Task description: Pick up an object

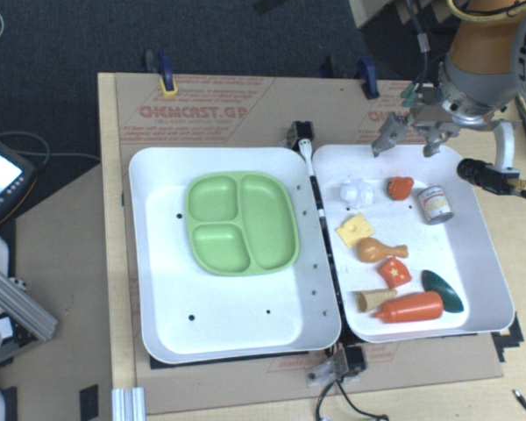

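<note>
Grey pincer (409,140) spread, empty, above right bin (482,235) rim; arm cropped.

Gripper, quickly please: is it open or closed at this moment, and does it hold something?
Gripper: open, fingers spread, holding nothing, above the far edge of the right bin.

A brown bench (245,108) with red lettering along its far edge carries two shallow white bins side by side: the left bin (158,305) toward its left edge, the right bin (482,244) toward its right, their inner rims touching.
</note>
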